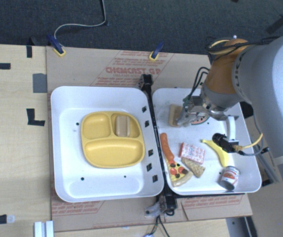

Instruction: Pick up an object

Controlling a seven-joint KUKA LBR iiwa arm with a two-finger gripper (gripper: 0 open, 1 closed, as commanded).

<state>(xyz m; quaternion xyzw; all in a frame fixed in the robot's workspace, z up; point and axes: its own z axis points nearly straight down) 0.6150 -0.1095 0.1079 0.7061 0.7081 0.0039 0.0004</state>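
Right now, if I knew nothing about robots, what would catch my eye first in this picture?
Probably the big grey arm with its orange band, reaching in from the right, its gripper low over the right bin. Next, the yellow divided tray in the left bin. Then the toy food by the arm: a banana, a pizza slice, a small can.

The arm (267,78) is thick, rounded and pale grey, with an orange band (220,75) above the wrist. Thin black cables loop beside it. The claw (187,116) is small, grey metal.
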